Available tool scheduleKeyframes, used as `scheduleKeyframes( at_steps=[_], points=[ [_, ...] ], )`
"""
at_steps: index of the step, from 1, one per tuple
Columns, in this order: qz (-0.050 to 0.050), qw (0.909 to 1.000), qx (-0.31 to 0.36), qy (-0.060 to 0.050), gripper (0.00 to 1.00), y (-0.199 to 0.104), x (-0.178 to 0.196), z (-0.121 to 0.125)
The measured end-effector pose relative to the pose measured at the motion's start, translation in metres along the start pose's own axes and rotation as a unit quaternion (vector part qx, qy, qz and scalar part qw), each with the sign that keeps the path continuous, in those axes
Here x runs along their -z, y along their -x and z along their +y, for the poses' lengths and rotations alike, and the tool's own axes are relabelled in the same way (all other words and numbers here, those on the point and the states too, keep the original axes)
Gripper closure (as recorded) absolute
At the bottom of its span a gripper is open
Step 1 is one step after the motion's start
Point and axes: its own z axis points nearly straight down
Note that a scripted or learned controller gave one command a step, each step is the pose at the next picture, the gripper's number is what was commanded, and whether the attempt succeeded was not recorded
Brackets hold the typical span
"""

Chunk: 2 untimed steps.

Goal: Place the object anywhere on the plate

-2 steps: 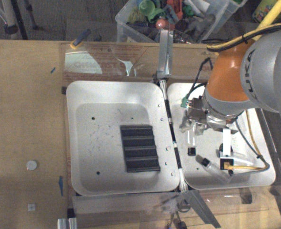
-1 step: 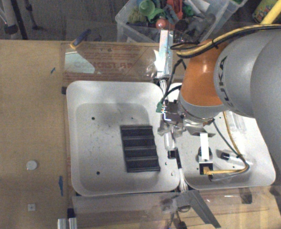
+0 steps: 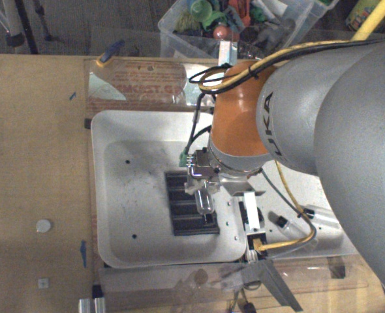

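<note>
The white bin (image 3: pixel 114 194) sits on the tan desk (image 3: pixel 29 142), with the grey arm (image 3: pixel 336 129) and its orange band (image 3: pixel 238 119) reaching in from the 3 o'clock side. The end effector (image 3: pixel 202 197) hangs over the bin's right half. Whether it is apart or together cannot be determined at this angle.

Directly below the end effector, a black ribbed object (image 3: pixel 186 210) lies flat on the bin floor. It is a dark rectangular slab with several parallel ridges or slots across its face, its long axis running roughly from 12 to 6 o'clock with a slight tilt. It is matte and uniformly black. Its right portion is partly covered by the end effector.

Outside the bin, at the 12 o'clock edge, stands a clear tub (image 3: pixel 245 12) of coloured toys.
</note>
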Motion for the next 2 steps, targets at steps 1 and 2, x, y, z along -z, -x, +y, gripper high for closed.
scheduleKeyframes(
  at_steps=[1, 2],
  points=[
    [-0.001, 0.9826, 0.186, 0.002, 1.0, -0.09, -0.019, 0.008],
    [-0.001, 0.98, 0.199, 0.002, 1.0, -0.083, -0.025, 0.063]
  ],
)
